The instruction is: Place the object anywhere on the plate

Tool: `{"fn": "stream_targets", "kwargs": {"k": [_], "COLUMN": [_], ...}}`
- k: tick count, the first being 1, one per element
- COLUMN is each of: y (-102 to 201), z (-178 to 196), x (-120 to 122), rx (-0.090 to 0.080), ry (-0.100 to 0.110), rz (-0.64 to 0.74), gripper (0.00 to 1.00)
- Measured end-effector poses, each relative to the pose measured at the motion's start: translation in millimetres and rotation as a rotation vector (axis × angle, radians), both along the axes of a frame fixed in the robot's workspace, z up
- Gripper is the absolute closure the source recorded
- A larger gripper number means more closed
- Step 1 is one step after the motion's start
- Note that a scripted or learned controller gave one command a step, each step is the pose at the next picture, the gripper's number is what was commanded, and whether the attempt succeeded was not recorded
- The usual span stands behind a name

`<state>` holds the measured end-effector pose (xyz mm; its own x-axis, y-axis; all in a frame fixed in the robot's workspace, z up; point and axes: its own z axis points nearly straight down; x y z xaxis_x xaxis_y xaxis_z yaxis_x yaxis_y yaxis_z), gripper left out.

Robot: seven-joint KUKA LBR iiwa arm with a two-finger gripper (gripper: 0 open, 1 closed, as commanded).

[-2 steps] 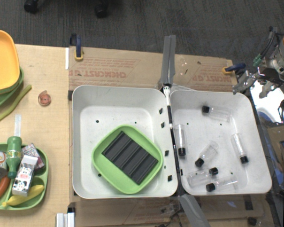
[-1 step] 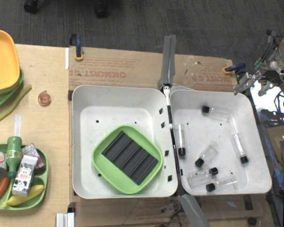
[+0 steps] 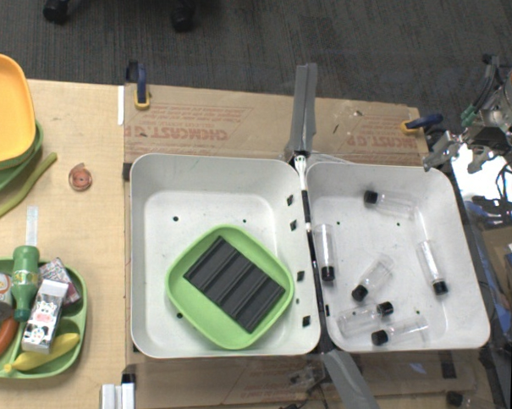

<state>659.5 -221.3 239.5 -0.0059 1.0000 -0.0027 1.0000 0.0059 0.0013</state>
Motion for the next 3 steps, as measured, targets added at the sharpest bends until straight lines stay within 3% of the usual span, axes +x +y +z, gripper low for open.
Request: {"fn": "stream_targets", "kwargs": {"k": [3], "y": [1.6], "z": [4.0], "x": [-0.4], "rx": [0.000], "ry": [0.002], "rz": [-0.045], "gripper": [0.00]}}
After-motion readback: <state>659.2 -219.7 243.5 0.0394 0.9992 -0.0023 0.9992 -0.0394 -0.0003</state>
